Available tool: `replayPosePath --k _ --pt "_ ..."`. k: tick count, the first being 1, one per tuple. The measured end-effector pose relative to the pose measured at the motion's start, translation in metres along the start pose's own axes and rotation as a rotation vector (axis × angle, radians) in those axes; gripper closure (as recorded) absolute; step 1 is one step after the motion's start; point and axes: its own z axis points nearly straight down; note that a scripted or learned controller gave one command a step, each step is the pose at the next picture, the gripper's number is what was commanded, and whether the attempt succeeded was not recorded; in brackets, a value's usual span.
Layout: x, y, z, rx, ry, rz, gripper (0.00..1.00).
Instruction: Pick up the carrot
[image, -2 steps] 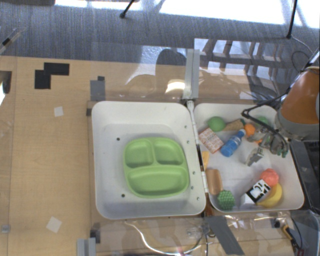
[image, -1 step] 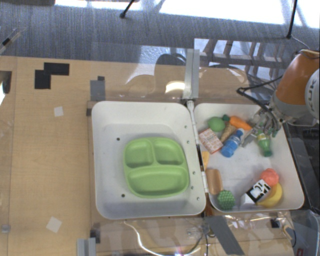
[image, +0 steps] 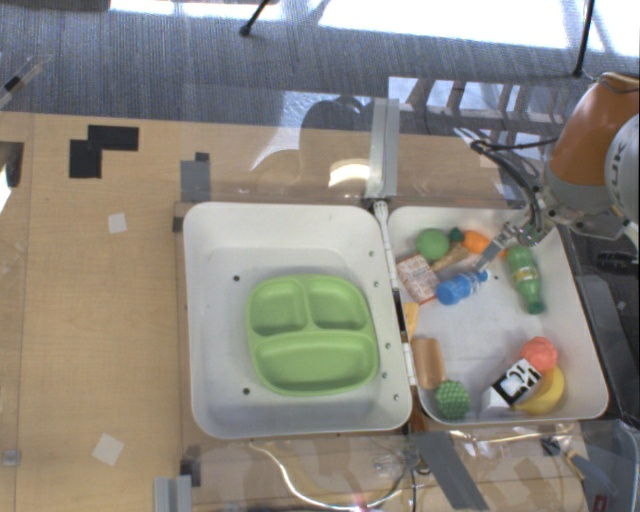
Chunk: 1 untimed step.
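The carrot (image: 476, 241) is a small orange piece with a green top. It lies near the back of the right bin (image: 585, 330), just right of a round green fruit (image: 432, 243). My gripper (image: 495, 250) reaches in from the upper right and hangs low over the bin. Its tip is just to the right of and in front of the carrot, close to it or touching it. A tan stick-like item (image: 452, 262) lies just left of the tip. I see nothing held in the gripper.
The right bin also holds a green bottle (image: 524, 278), a blue item (image: 455, 290), a pink packet (image: 416, 275), a brown roll (image: 428, 362), a green bumpy ball (image: 452, 398), a banana (image: 545, 392) and a peach (image: 540, 352). A green divided plate (image: 312, 333) lies in the left bin (image: 215, 300).
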Motion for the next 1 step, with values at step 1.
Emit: replayPosePath --k 1 --pt "0.0076 0.0044 0.0270 0.004 0.002 0.100 0.00"
